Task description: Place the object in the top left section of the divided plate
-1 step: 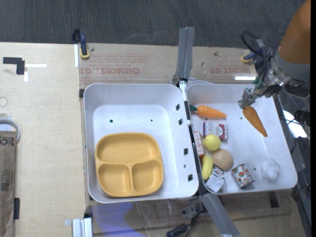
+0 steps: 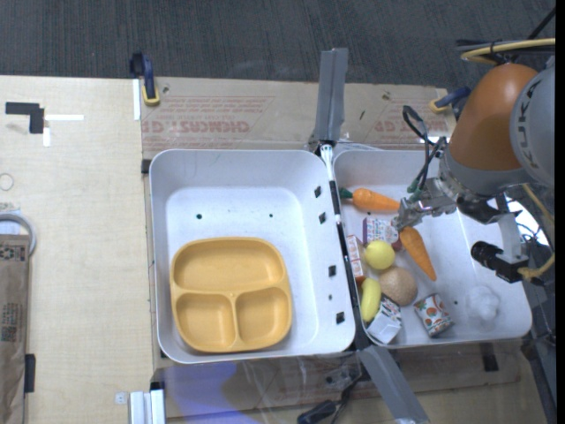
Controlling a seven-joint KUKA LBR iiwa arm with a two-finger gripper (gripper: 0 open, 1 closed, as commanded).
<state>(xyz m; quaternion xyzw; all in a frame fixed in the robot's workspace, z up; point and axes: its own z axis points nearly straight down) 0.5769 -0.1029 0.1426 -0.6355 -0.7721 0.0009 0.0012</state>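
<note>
A yellow divided plate (image 2: 231, 291) lies in the left bin (image 2: 168, 237), with one wide section at the back and two smaller ones in front; nothing lies in any section. My gripper (image 2: 413, 212) is over the right bin (image 2: 503, 329), near its back middle. An orange carrot (image 2: 418, 253) slants just below the gripper, its upper end right at the gripper's tip. Whether it is gripped or lies on the bin floor I cannot tell. A second carrot (image 2: 374, 201) lies to the gripper's left.
The right bin also holds a lemon (image 2: 380, 254), a brown round item (image 2: 398, 285), a yellow oblong fruit (image 2: 370, 299), small cartons (image 2: 433, 314) and a packet (image 2: 380, 230). A grey divider (image 2: 332, 104) stands between the bins.
</note>
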